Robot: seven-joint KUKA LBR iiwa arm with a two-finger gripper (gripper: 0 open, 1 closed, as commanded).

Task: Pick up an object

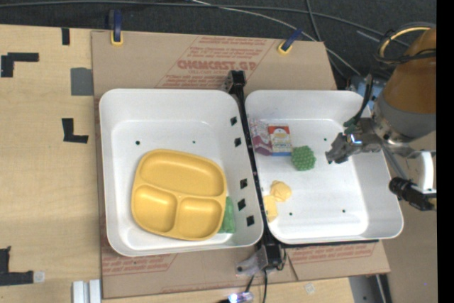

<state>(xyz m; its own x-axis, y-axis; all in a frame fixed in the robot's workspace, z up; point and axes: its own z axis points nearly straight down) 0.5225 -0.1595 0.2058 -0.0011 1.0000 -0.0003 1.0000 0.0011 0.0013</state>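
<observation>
Green ball [303,158] lies just beside gripper [339,150], small packet [278,138] near.

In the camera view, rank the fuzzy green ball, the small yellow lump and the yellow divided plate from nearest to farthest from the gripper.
From the gripper, over the right bin's right side:
1. Fuzzy green ball, just to its left, mid right bin.
2. Small yellow lump, lower left of the right bin.
3. Yellow divided plastic plate, across the divider in the left bin.
</observation>
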